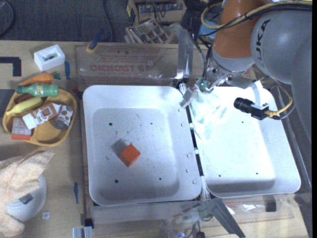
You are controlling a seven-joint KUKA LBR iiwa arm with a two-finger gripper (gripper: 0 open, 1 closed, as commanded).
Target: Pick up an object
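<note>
The orange cube (130,155) lies on the floor of the left bin (99,100), a little below the middle of it, and a small grey shadow or grey piece sits just beside its upper left corner. It is well apart from the tool (200,87), which hangs over the upper part of the seam between the two bins, near the top left corner of the right bin (277,182). The tool is partly covered by the wrist and looks blurred, so it cannot be told if it is released or clenched, and nothing is visible in its grasp. Under it, in the right bin, lies a pale, crumpled, half-transparent thing (208,115), perhaps plastic film. The grey arm (285,38) comes in from the upper right. On the worktop (64,148) at the left stands a yellow bowl (42,135) with toy food and a green bottle (39,89).
</note>
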